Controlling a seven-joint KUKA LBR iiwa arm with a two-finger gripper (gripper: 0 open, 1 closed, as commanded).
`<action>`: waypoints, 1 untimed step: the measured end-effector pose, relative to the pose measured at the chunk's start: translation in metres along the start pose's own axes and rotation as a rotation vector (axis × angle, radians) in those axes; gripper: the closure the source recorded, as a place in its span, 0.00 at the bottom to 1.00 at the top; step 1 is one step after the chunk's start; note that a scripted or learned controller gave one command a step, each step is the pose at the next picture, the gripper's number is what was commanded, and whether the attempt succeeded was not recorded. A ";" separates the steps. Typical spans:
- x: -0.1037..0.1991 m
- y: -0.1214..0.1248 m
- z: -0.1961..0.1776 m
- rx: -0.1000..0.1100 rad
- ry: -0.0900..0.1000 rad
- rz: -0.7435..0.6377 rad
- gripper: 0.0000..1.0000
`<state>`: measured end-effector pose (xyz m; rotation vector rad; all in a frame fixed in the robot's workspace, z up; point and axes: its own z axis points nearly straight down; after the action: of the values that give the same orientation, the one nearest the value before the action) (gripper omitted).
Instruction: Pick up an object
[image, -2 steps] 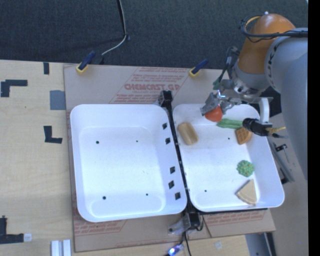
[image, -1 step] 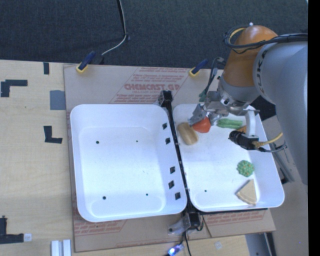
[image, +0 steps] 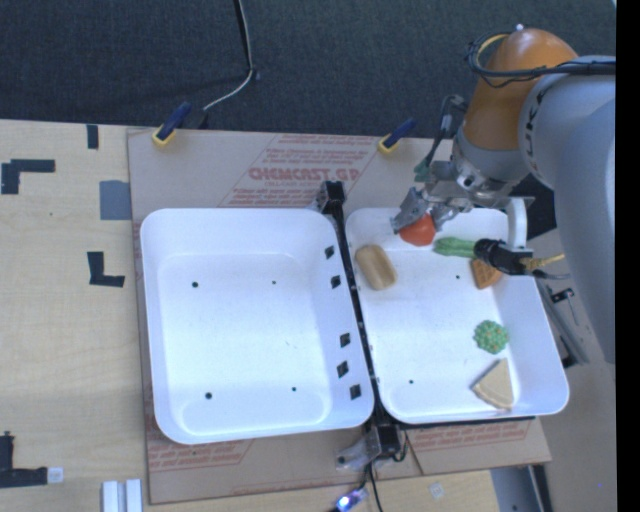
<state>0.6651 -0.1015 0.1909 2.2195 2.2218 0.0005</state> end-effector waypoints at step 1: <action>0.003 -0.005 0.009 0.004 -0.001 0.001 1.00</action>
<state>0.6598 -0.0989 0.1817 2.2218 2.2223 -0.0046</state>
